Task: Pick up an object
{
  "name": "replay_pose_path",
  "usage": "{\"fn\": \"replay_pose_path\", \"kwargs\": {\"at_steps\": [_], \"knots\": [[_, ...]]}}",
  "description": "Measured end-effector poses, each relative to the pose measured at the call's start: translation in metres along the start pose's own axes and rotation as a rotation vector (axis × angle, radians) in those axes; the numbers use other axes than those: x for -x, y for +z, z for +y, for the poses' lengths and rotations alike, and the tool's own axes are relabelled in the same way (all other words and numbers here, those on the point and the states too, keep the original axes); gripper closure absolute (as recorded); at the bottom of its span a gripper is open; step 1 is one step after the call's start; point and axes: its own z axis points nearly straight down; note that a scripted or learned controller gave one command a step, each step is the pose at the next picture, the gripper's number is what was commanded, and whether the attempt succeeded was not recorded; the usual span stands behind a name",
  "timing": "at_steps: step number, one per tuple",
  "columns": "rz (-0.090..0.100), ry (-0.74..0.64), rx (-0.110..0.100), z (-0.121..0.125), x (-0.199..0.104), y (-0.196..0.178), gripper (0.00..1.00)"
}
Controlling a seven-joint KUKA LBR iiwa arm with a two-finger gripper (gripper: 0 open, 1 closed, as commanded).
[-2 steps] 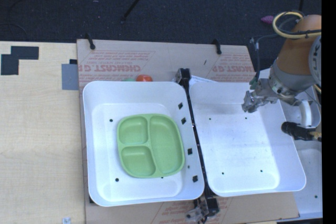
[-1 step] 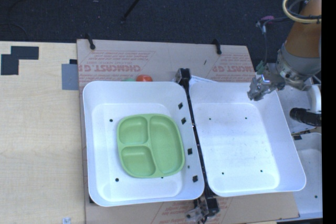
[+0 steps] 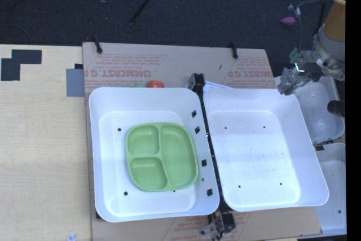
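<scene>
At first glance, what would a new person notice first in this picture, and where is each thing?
The eye goes first to the light green divided plate, lying flat in the left white bin, with three compartments. Next comes the arm with its orange band at the upper right, past the far right corner of the right white bin. A small orange object sits on the cardboard just behind the left bin.

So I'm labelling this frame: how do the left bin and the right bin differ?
The left bin holds a green divided plate; the right bin shows bare white floor with faint grey scuffing. The left bin sits far from the gripper; the right bin's far right corner lies just below it. Both are shallow, white, and meet at the clipped centre edge.
</scene>
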Motion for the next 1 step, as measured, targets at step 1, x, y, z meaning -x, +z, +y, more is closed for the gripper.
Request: {"fn": "replay_pose_path", "kwargs": {"at_steps": [1], "knots": [[0.004, -0.002, -0.011, -0.0214, -0.0489, 0.0197, 1.00]]}}
